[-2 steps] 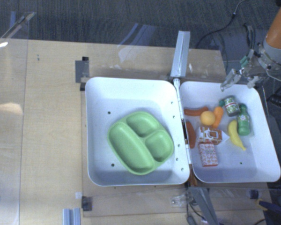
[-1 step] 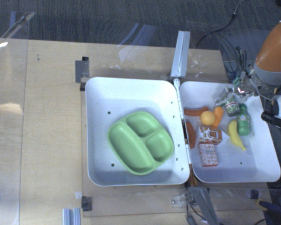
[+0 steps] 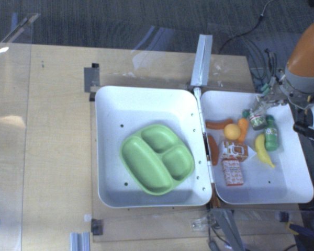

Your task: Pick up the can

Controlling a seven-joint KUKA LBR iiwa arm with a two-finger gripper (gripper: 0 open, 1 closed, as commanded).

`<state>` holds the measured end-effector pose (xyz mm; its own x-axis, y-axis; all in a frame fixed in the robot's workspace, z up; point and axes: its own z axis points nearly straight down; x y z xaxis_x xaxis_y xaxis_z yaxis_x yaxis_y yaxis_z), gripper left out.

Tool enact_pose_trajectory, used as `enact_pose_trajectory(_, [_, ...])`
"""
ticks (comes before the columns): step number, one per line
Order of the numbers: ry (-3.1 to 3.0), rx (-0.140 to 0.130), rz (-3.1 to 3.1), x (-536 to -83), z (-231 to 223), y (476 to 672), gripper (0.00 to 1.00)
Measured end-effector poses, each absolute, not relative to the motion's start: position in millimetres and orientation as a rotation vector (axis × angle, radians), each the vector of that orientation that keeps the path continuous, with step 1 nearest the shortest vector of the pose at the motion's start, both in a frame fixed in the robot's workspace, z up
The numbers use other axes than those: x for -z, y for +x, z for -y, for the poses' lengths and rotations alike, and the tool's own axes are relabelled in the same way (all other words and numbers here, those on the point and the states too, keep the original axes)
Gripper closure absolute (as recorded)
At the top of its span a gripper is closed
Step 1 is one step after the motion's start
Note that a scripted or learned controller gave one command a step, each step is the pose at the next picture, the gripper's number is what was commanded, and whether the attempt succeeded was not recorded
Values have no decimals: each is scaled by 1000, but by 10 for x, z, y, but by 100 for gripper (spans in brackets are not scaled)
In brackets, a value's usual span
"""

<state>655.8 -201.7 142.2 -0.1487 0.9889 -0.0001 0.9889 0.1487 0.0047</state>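
Observation:
A small can (image 3: 258,121) with a green label and a silver top lies in the right bin (image 3: 298,184), near its back right part. My gripper (image 3: 264,107) hangs just above and behind the can, at the end of the grey arm with the orange band (image 3: 305,56). The gripper's tip looks very close to the can's top, and I cannot tell whether it touches. A green bottle (image 3: 271,135) lies right beside the can on its right.
Close to the can in the right bin are a yellow banana (image 3: 264,151), an orange ball (image 3: 231,132), a carrot (image 3: 243,128), two red sausages (image 3: 219,124) and two red-and-white cartons (image 3: 232,171). The left bin (image 3: 110,103) holds a green divided tray (image 3: 157,158).

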Motion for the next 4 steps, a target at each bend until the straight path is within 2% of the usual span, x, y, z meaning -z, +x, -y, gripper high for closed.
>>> enact_pose_trajectory(1, [2048,-5,-2379,-1421,2017,6558,0])
enact_pose_trajectory(2, [1945,-2,-2466,-848,2050,6656,0])
enact_pose_trajectory(3, [1933,-11,-2460,-964,2049,6699,100])
enact_pose_trajectory(4, [1937,-10,-2468,-952,2032,6688,0])
